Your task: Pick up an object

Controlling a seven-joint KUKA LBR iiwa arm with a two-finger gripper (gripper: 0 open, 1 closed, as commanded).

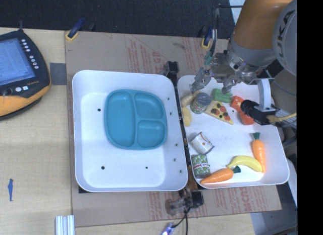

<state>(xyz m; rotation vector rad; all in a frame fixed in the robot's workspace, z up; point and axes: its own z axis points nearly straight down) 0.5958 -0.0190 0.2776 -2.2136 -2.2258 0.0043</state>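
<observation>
Two carrots (258,150), three cans (201,102), one banana (247,162).

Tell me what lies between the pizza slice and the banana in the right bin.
In the camera view, only bare white bin floor lies between the pizza slice and the banana. A small can sits off to the left of that stretch.

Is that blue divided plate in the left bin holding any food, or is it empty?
Empty. The blue plate lies flat in the left bin, all three compartments bare. The toy food sits in the right bin.
</observation>
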